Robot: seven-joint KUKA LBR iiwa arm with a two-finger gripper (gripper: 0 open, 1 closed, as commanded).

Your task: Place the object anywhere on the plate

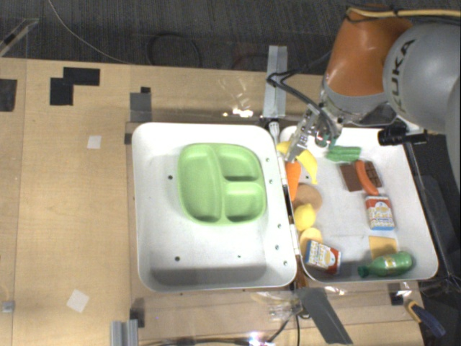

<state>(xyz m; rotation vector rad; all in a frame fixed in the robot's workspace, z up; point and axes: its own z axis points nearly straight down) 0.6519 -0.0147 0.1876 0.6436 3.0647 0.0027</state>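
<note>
Yellow banana [305, 161] at back-left corner of right bin [425, 258], touching carrot [293, 177]; not on plate. Gripper [315, 132] right over banana's upper end; can't tell finger gap or whether anything is held. Green sectioned plate [220, 182] in left bin [155, 265], bare. Judgement: pick unconfirmed, lift and transfer left. Clutter nearby: carrot, potato [308, 196], lemon [305, 215]; bin walls between.

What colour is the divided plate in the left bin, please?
Light green, plain with no pattern; the plate shows clearly in the camera view.
</note>
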